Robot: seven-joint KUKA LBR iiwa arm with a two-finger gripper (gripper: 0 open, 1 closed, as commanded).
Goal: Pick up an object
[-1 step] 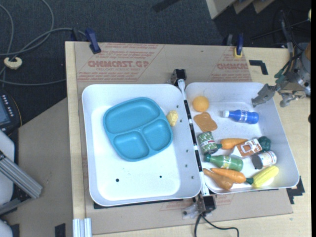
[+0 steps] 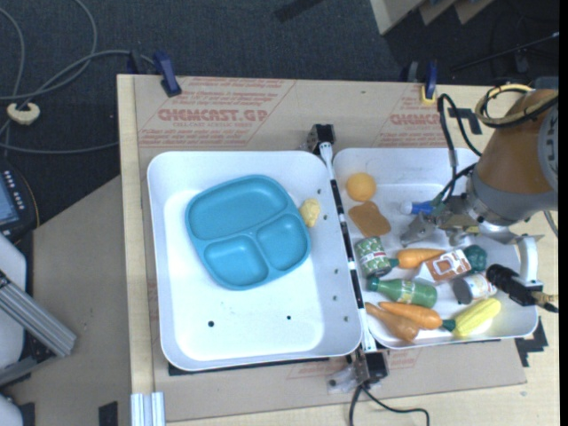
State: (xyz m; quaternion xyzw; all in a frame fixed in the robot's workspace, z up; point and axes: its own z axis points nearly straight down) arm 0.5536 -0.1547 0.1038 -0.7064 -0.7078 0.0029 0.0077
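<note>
On the bench, red print reads "CHEMCAST GP" behind the bins.

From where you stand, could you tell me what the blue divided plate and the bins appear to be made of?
The blue divided plate looks like moulded plastic, matte, one even colour with soft rounded edges. The two white bins look like thin formed plastic, slightly glossy with rounded corners, though I can't be certain.

Left bin white, holding a light-blue divided plate and a small pale-yellow piece. Right bin white: orange ball, brown slab, green bottle with white label, two orange carrots, yellow corn. Table tan with red lettering; arm grey with orange band.
</note>
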